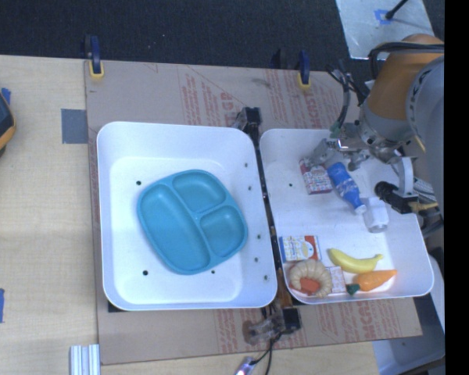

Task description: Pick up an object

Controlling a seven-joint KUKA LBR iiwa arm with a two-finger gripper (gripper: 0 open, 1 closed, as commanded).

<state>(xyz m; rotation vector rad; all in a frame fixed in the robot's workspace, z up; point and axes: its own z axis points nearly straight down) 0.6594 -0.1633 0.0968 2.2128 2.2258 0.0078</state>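
Note:
My gripper (340,153) hangs over the far part of the right bin (281,209). It is open, with one finger (322,153) to the left and one to the right. A blue bottle (344,182) with a white cap lies on the bin floor, and its far end sits just below the gap between the fingers. Nothing is held. A red and white packet (316,180) lies right beside the bottle on its left.
The right bin also holds a clear small cup (376,217), a banana (355,260), a carrot (373,280), a bagel-like roll (309,276) and a small carton (298,248) near the front. The left bin (117,209) holds a blue divided plate (191,220).

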